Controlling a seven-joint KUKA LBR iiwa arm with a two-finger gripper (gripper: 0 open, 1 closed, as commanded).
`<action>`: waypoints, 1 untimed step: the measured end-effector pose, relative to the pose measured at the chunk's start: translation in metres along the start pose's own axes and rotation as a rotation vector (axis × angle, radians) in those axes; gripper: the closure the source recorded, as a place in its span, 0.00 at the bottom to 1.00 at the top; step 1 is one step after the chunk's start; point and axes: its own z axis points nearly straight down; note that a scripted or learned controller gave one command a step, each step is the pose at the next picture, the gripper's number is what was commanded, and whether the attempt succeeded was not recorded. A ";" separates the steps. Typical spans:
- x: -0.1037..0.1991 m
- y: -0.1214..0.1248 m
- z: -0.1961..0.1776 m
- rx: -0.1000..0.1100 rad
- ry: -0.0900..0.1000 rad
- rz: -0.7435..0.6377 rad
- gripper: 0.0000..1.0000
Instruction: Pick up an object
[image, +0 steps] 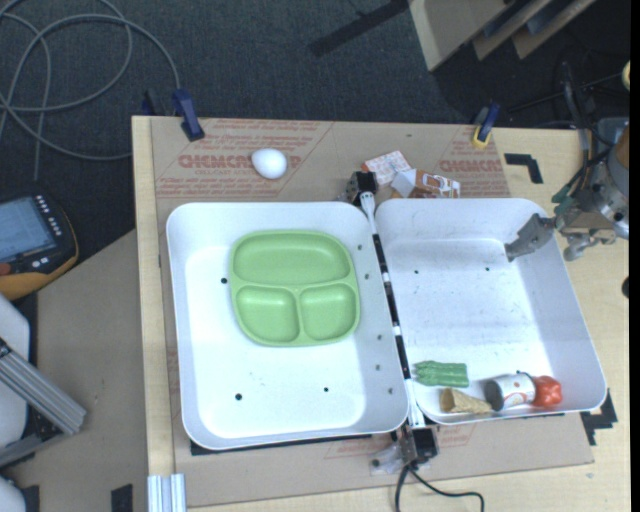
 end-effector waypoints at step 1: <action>-0.010 0.014 0.127 0.002 0.000 0.001 0.00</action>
